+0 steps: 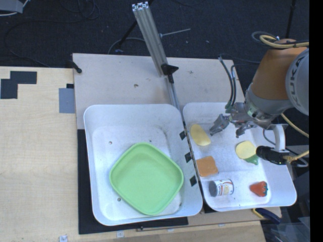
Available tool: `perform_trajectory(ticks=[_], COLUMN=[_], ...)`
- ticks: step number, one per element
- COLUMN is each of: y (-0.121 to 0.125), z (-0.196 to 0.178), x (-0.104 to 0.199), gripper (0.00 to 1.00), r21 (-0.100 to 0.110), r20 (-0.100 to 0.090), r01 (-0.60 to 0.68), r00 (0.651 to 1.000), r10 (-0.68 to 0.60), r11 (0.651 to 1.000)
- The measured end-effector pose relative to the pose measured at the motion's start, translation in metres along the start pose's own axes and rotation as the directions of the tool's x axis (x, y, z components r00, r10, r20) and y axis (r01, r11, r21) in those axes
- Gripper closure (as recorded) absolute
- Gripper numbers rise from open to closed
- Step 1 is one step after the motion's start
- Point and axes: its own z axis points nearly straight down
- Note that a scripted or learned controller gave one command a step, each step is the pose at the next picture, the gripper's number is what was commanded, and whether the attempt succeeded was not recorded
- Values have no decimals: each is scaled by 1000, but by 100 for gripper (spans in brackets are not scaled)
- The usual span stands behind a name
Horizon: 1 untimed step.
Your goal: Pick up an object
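My gripper (229, 127) hangs over the back of the right bin (282, 199) with its two grey fingers spread apart and nothing between them. A pale yellow piece (200, 135) lies just left of the left finger. A yellow round thing with a green edge (246, 149) lies below the right finger. Further forward in the same bin sit an orange-brown square block (207, 166), a small can on its side (221, 187) and a red strawberry-like thing (259, 188).
The left bin (101, 120) holds a light green square plate (146, 178). A slanted aluminium post (154, 42) rises behind the wall between the bins. The grey and orange arm (275, 79) comes in from the right above the right bin.
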Motion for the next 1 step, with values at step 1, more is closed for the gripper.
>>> perform_trajectory(ticks=[1], y=[-7], z=[44], x=[-1], gripper=[0], r21=[0], r20=[0], r01=[0], r00=[1000], r10=[0], r11=[1000])
